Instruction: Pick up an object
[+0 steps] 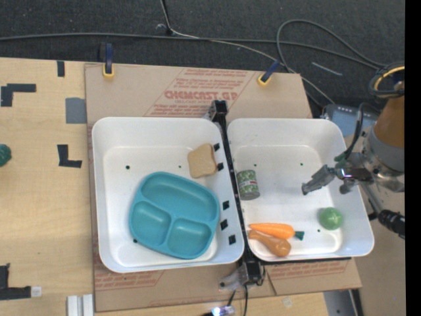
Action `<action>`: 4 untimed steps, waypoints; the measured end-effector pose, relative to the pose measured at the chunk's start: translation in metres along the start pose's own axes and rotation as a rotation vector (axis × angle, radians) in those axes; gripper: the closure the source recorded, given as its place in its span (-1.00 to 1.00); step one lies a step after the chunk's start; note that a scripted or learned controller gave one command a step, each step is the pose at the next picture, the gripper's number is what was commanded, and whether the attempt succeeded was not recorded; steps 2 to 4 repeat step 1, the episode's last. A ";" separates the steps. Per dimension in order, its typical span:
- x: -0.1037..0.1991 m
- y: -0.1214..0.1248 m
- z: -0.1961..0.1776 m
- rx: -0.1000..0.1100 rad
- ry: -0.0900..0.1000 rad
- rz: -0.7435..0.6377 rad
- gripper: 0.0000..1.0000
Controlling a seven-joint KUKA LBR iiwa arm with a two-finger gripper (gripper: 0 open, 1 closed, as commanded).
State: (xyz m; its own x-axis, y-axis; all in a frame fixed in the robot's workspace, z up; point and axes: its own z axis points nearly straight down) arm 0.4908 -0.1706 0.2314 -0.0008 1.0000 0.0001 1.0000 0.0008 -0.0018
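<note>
A wooden surface (39, 229) carries a sheet of brown cardboard (197, 91), and on it sit two shallow white plastic bins side by side, touching along a black clipped seam.

The left bin (108, 143) holds a teal plastic plate with three compartments (173, 214), lying flat in the lower middle. Just above the plate's upper right corner lies a tan slice of toy bread (202, 160), close to the seam.

The right bin (289, 133) holds four small things. A small green-labelled can (248, 184) lies on its side near the left wall. Along the front wall lies an orange toy carrot with a dark green tip (274, 230), and touching it just below is a brownish-orange pear-shaped toy (271, 243). A round green ball-like toy (330, 218) rests near the bin's lower right corner, well apart from the can.

The grey arm with its orange band (389, 127) reaches in from the right, over the right bin's right wall. The gripper (327, 178) hangs over the right side of that bin, above and slightly left of the green ball in the picture. Its jaws look spread, one dark finger (316, 181) angled left and the other nearer the wrist, with nothing between them.
</note>
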 end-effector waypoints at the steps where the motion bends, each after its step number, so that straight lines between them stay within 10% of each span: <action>1: 0.009 -0.005 0.049 0.003 0.001 0.000 -1.00; 4: 0.009 -0.005 0.049 0.003 0.001 0.000 -1.00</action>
